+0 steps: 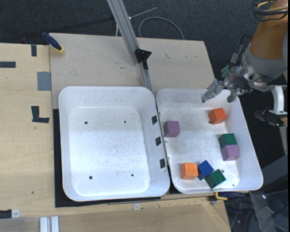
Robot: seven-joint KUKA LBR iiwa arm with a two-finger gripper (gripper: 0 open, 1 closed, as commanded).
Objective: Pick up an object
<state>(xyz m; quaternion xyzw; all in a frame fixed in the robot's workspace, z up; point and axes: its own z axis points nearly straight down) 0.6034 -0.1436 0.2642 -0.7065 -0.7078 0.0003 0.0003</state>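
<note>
Gripper [217, 94] hangs spread and empty above the orange cube [216, 115]; nothing's picked, the grab's all ahead.

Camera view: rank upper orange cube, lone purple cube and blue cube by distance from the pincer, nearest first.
1. Upper orange cube: right bin, just below the pincer.
2. Lone purple cube: same bin, near its left wall.
3. Blue cube: bottom of that bin, between an orange and a green cube.
</note>
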